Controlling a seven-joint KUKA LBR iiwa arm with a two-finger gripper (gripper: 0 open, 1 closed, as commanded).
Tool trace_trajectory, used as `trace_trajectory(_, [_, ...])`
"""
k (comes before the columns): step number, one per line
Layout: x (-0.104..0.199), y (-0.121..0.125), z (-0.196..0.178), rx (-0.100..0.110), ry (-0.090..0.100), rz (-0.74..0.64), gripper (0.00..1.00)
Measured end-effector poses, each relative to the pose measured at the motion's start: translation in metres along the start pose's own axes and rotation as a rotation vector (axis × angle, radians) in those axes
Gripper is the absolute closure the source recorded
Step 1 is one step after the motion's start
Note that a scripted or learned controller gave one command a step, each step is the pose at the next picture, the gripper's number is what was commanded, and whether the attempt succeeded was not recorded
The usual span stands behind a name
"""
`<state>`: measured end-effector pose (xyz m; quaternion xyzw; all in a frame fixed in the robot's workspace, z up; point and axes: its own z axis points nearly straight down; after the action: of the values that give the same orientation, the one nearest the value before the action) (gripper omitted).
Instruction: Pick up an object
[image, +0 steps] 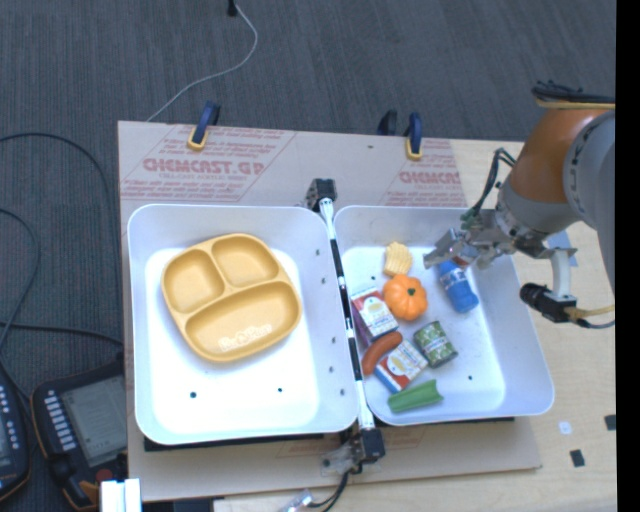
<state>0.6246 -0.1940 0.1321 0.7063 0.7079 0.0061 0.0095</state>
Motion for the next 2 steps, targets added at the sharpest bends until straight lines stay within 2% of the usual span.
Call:
trace_trajectory(1, [0.021, -0.050, 0.043, 0.017, 0.002, 0.003, 0.00])
trace_trajectory(2, [0.021, -0.048, 0.032, 0.014, 0.002, 0.003, 1.00])
